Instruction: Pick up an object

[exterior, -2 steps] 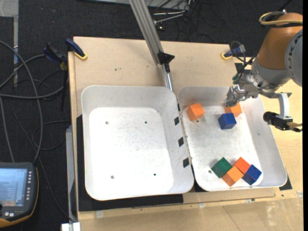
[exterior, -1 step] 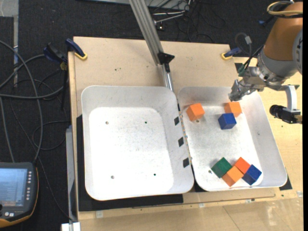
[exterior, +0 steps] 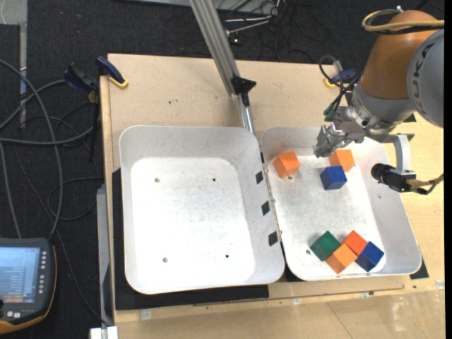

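Arm (exterior: pixel 399 62) reaching in from the right, gripper (exterior: pixel 328 145) low over the far end of the right bin (exterior: pixel 395 224) — whether its fingers are apart or together cannot be told. Just beside it lie an orange cube (exterior: pixel 343 159) and a blue cube (exterior: pixel 333 177); another orange cube (exterior: pixel 287 164) sits nearer the left bin (exterior: pixel 134 189). At the near end — a touching cluster: green block (exterior: pixel 325 246), two orange blocks (exterior: pixel 347 251), blue block (exterior: pixel 370 256).
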You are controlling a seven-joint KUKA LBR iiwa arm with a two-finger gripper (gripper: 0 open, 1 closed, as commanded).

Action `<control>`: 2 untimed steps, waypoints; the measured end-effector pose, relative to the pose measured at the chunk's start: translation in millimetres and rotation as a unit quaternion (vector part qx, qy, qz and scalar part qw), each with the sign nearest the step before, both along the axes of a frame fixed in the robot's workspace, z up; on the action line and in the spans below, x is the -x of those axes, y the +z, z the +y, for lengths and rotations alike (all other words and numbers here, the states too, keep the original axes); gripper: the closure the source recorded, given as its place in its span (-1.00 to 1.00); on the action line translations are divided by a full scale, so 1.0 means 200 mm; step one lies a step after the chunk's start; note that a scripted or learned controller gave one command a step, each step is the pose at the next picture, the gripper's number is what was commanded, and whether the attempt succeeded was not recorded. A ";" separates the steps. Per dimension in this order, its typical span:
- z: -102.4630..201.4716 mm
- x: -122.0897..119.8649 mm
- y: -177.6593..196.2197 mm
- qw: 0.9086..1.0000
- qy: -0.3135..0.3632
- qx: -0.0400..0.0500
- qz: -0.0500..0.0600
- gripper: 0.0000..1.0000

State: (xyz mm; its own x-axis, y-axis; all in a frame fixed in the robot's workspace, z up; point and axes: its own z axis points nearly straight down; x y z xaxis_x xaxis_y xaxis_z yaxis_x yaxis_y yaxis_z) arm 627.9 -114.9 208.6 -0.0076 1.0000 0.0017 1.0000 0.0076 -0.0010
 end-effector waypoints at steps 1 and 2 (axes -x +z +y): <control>0.24 0.10 -0.03 1.000 0.000 0.000 0.001 1.00; 0.47 0.21 0.06 1.000 0.000 0.000 0.000 1.00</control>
State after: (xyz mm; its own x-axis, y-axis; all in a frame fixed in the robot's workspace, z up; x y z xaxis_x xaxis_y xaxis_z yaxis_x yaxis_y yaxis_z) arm 585.1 -21.2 221.2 -0.0085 1.0000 0.0020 1.0000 0.0085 -0.0006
